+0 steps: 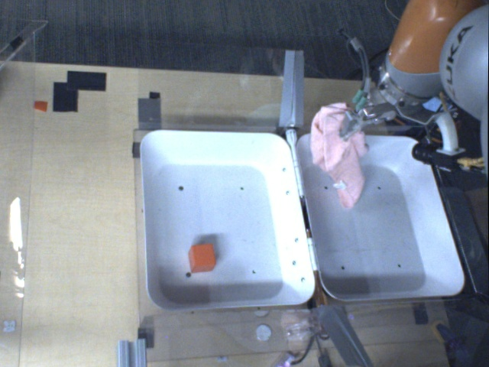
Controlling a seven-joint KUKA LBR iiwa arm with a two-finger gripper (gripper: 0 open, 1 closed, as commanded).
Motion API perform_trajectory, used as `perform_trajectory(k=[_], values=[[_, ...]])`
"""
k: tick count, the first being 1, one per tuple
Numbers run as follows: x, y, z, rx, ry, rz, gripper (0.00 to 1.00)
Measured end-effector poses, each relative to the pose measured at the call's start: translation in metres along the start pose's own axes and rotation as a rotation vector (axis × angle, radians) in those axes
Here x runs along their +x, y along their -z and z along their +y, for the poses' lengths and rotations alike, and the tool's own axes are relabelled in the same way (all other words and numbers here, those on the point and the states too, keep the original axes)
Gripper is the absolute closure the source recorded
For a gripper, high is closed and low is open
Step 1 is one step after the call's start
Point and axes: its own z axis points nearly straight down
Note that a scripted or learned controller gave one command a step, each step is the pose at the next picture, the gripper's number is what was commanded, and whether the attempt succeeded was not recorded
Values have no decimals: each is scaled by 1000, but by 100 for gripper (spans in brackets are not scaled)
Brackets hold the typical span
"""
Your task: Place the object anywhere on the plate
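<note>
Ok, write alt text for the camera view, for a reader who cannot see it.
A robot gripper holds a pink cloth that hangs over the right white bin. A small orange block lies in the left white bin beside it, on a tan bench.

This looks like a robotics lab or test cell. Two shallow white bins [218,147] sit side by side on a pale wooden bench [76,228], parted by a metal rail [291,90]. Left of the bins, black marker blocks [75,89] lie on the bench; right of them stands an industrial arm [439,29].
</note>
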Motion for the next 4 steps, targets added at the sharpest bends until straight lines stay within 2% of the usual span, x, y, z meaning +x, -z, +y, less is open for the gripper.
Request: perform_trajectory(k=[1, 3, 4], values=[[55, -6, 10, 0, 403, 3, 100], [145, -10, 32, -8, 1205, 0, 100], [195, -2, 48, -9, 1250, 1, 100]])
